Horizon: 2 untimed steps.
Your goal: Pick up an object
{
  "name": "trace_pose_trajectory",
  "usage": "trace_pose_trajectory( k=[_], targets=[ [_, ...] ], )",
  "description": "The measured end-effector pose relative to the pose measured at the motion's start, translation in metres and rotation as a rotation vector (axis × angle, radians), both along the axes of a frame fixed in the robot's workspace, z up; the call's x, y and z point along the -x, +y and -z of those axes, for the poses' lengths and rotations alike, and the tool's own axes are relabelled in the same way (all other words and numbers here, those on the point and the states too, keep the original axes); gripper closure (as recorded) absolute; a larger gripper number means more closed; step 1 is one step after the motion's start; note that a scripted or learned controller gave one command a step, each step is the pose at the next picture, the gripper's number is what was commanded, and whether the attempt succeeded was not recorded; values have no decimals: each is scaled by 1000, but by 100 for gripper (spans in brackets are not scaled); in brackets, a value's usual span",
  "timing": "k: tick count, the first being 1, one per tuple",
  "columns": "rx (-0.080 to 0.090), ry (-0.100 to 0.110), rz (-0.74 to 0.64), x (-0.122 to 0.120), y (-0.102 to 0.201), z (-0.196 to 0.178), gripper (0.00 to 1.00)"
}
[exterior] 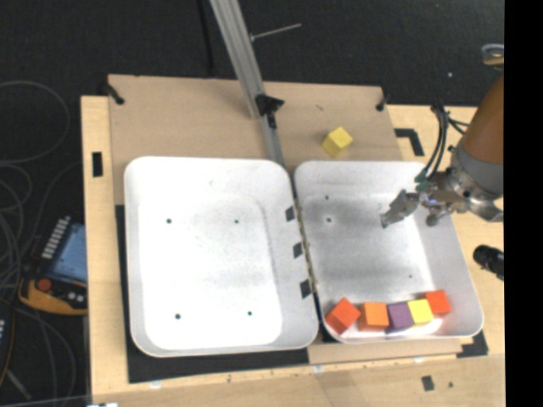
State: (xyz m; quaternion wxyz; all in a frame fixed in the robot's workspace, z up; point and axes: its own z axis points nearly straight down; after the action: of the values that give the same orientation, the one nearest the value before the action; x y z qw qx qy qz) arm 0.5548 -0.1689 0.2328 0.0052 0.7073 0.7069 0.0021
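**White bins, nothing lifted yet**

Orange, purple and yellow blocks (389, 314) sit in a row along the near wall of the right bin (356, 227); one yellow cube (337, 141) lies on the surface (212, 117) behind the bins. No pick is made so far. The arm reaches in from the right, wrist low over the right bin's far half, gripper (397, 214) well apart from the row; whether it is clenched or released, I cannot tell.
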Motion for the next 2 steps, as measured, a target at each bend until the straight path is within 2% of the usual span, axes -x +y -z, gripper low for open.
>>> trace_pose_trajectory(
  k=[1,2],
  targets=[
    [-8,19,-3,61,60,71,0],
    [-1,7,4,70,74,137,0]
  ],
)
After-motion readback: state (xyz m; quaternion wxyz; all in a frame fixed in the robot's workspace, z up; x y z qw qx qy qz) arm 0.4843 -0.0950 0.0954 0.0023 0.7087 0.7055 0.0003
